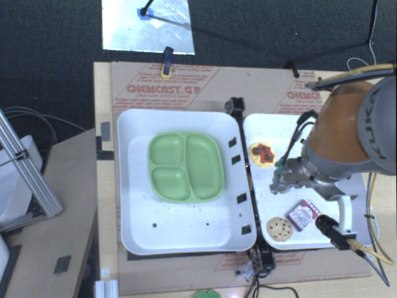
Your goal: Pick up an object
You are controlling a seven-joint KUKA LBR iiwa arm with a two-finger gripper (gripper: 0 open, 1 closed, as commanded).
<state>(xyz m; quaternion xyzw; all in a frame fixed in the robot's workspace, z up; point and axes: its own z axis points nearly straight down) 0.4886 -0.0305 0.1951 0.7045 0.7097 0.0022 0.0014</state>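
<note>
Nothing is being held yet, as far as can be judged: the claw [286,182] is being kept low over the floor of the right bin [263,124], and whether it is wide or narrow cannot be told, since the wrist is hiding its tip. The whole pick is therefore judged as still to be done: a thing is to be closed on and lifted.

Three things are lying in the right bin. A yellow and red food piece [262,154] is seen just up and left of the claw. A cookie [280,229] is lying below the claw, near the bin's bottom edge. A red packet [303,215] is lying just right of the cookie, below the claw. The packet's long axis is running diagonally, from the cookie's side up toward the right. The cookie is round, with no long axis. Left of the right bin, a green tray [186,166] is resting in the left bin [139,228].
</note>
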